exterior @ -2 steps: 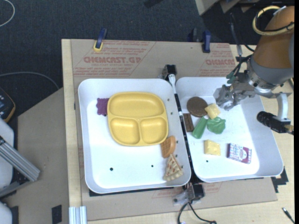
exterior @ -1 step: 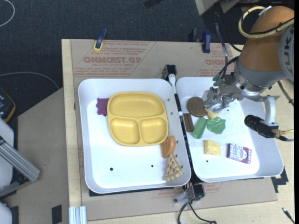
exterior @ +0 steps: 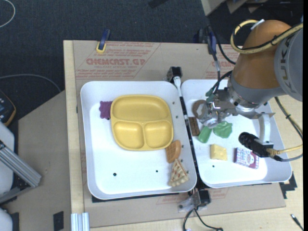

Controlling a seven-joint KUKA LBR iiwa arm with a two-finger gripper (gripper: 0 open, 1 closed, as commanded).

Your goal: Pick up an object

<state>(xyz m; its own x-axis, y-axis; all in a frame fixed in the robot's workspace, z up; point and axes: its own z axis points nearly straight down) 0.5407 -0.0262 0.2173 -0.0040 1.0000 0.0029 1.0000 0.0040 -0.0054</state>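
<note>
Camera view is looking down on a brown tabletop (exterior: 144, 54) carrying a left bin (exterior: 106, 162) and a right bin (exterior: 226, 174). A yellow plate (exterior: 142, 121) is sitting in the left bin. The gripper (exterior: 211, 112) is hanging over green pieces (exterior: 222, 129) in the right bin; I cannot tell if it is spread or pressed together. A yellow block (exterior: 218, 152) and a pink packet (exterior: 246, 157) are lying near them.

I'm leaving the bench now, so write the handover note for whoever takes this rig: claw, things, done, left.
Claw: over the right bin, at the green pieces; no object is seen held in it.
Right bin: green pieces, yellow block, pink packet, brown strip by its left wall.
Left bin: yellow divided tray, purple piece, brown roll, waffle piece.
Done: nothing appears lifted.
Left: the whole pick; the green pieces look nearest.
</note>
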